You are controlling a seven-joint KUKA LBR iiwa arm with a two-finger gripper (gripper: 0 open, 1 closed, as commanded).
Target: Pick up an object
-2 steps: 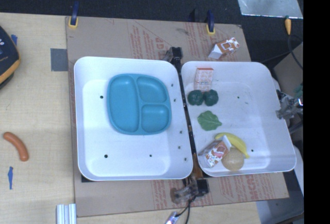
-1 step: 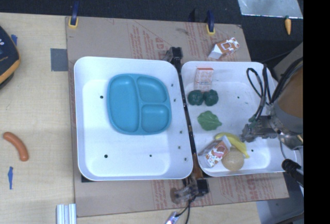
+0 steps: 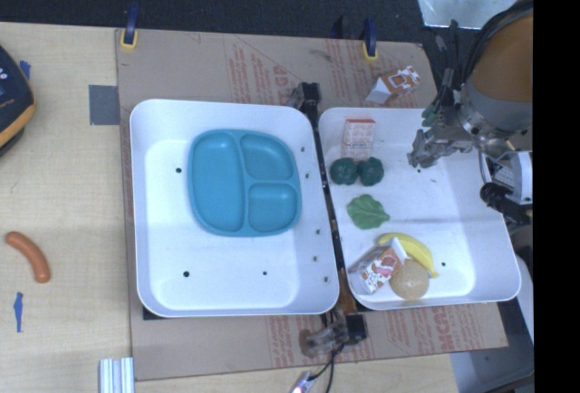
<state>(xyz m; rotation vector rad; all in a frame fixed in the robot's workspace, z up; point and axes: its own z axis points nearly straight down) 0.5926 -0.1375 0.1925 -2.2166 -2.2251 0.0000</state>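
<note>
Banana (image 3: 412,250) — long axis slanting down-right — far from hand (image 3: 422,156).

grey arm (image 3: 494,106) with an orange band, dark metal wrist, black cables.

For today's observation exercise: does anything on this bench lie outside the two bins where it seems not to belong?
Yes. A toy sausage lies on the bare bench left of the left bin, and a small carton lies tipped on the cardboard above the right bin, away from the other food items.
</note>
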